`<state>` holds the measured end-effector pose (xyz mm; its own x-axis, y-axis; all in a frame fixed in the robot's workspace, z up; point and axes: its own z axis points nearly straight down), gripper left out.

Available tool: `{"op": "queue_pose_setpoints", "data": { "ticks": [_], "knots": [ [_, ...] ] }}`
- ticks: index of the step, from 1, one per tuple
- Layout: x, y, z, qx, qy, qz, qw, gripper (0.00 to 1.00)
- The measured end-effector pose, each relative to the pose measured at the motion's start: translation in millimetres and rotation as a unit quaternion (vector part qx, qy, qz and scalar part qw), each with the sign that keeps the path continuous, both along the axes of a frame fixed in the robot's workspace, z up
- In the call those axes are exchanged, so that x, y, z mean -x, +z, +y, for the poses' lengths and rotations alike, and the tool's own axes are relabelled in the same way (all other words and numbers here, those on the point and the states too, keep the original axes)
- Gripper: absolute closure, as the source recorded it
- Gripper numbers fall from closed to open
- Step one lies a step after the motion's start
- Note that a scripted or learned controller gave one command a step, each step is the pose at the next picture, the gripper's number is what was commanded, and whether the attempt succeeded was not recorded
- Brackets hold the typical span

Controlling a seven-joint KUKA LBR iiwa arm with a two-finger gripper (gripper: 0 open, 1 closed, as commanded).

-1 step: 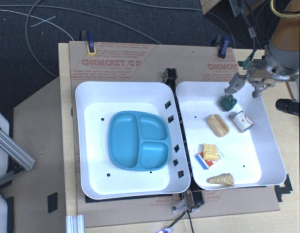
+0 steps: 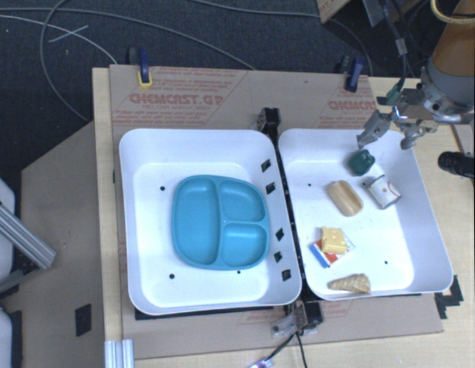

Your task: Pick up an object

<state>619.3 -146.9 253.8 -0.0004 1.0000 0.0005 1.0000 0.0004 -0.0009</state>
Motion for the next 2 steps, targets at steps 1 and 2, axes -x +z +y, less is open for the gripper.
{"op": "queue_pose_setpoints", "data": {
  "ticks": [1,2],
  "knots": [
    [-5,-55,9,-0.0010,0.000,0.003,1.0000,0.00],
    [-5,-108,0,-0.0006,-0.001,0.003,1.0000,0.00]
  ]
}}
